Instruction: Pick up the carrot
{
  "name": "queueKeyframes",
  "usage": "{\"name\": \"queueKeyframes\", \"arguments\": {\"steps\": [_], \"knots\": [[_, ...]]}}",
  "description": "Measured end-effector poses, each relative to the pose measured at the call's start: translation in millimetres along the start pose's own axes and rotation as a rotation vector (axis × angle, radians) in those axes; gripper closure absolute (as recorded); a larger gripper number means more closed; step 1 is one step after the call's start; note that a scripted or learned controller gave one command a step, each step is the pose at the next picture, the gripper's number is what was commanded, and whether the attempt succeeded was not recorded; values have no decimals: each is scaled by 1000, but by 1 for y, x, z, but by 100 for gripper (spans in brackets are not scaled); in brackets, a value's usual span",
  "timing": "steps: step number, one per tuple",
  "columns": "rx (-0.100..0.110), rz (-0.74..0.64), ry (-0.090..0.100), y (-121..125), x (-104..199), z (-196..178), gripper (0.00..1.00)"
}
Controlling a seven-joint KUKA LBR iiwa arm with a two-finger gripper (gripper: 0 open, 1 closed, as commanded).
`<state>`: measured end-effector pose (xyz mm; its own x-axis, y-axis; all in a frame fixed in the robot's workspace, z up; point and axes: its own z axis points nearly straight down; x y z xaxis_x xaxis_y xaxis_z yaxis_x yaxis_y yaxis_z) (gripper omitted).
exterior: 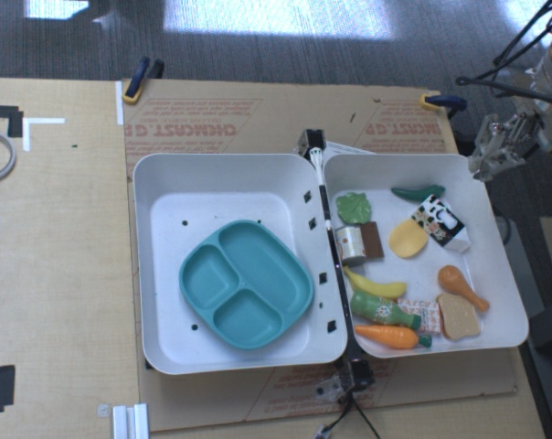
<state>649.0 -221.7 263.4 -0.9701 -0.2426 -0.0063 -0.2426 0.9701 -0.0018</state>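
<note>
Carrot pick, hand parked at upper right, carrot at lower edge of right bin.

Item: orange plastic toy carrot with green leaf end (390,337), lying flat at the near rim of the right white shallow bin (495,245), lower centre-right of the frame; long axis runs nearly left-right, tip to the left, green end to the right, tilted slightly down toward the right. Neighbours: green patterned bottle-shaped toy (382,311) just above, nearly touching; yellow toy banana (376,286) above that; toast-coloured bread slice toy (459,316) to the right. Hand (500,149): at upper right of the frame, outside the bin's far right corner, well apart from the carrot; whether released or clenched cannot be told. Carrot lies down-left of the hand, diagonally across the bin. Teal three-compartment plastic plate (247,284) sits in the left bin.
</note>
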Motion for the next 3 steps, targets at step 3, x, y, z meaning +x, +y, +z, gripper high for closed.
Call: {"name": "queueKeyframes", "arguments": {"steps": [3], "knots": [[-3,-1432,-2,-2,-11,8,100]]}}
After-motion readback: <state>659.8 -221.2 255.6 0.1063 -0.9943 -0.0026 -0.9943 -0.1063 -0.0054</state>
